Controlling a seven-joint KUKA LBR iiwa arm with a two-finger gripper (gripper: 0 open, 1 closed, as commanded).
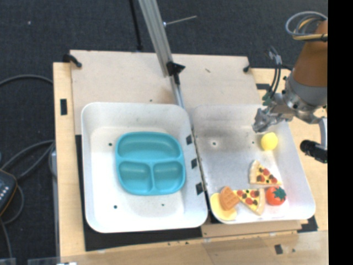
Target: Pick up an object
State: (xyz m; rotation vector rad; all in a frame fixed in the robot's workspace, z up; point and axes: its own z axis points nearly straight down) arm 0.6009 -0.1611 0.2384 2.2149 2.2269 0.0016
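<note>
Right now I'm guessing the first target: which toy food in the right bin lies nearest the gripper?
The round yellow plastic lemon, just below the gripper. The pizza slices and red tomato lie lower in the bin.

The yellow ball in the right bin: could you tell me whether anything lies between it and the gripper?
Nothing visible does. The gripper hangs just above and left of the yellow ball, with bare bin floor around it. The pizza slice and the other toy foods lie nearer the front of the right bin, out of the path.
</note>
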